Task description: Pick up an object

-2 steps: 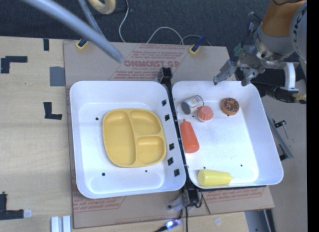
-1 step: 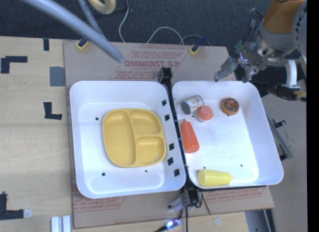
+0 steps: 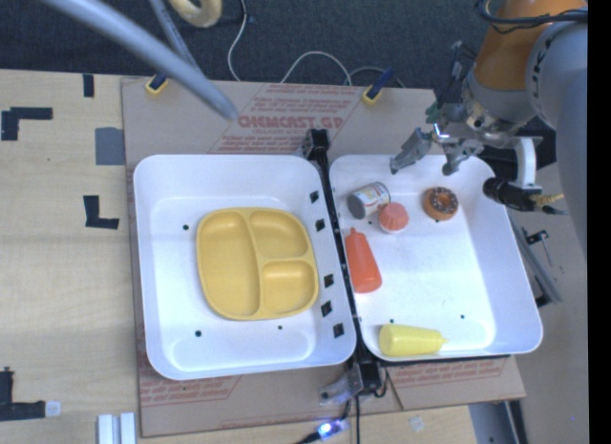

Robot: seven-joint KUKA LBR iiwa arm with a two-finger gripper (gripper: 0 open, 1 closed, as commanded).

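1. The task names no single object, so the candidates are all in the right bin (image 3: pixel 496 270). A brown round piece (image 3: pixel 440 203), a small pinkish-orange ball (image 3: pixel 392 217) and a silver can (image 3: pixel 366 199) on its side cluster toward the far side. An orange carrot-shaped piece (image 3: pixel 362 261) lies along the left wall, and a yellow lemon-shaped piece (image 3: pixel 410 340) sits at the near edge.
2. The tool (image 3: pixel 434 151) hangs over the far rim of the right bin, above and apart from the cluster, released, with its fingers spread and nothing between them.
3. The brown round piece looks the nearest target. It is small and low, so a descent slightly off centre could push it aside rather than close on it.
4. The ball and the can lie just beside each other. A finger coming down between them could knock one away, and either would likely roll.
5. The carrot-shaped piece rests against the wall that divides the bins, which probably leaves no room for a finger on that side.
6. The lemon-shaped piece is the longest reach and close to the near rim, so a finger might strike the rim.
7. The left bin (image 3: pixel 162 242) holds a yellow divided plate (image 3: pixel 256 263), well apart from the tool. The tabletop (image 3: pixel 57 270) around the bins seems no hazard.
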